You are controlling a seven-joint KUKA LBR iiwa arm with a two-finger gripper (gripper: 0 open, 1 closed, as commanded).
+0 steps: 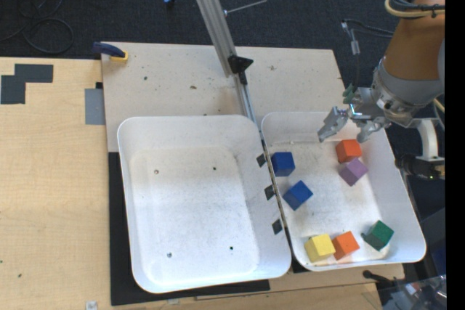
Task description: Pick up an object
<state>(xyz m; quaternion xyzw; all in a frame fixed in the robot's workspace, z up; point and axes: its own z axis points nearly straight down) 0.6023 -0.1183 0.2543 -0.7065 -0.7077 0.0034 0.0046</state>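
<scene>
- Your gripper (349, 123) hangs over the right bin (407, 210), fingers spread apart, nothing between them.
- No pick is made yet; descent, closing and lift remain.
- The nearest orange cube (348, 149) lies just below the fingers, seemingly touching a purple cube (354, 171).
- Two blue cubes (282, 162) sit near the divider; yellow (319, 247), orange and green cubes crowd the near rim.
</scene>
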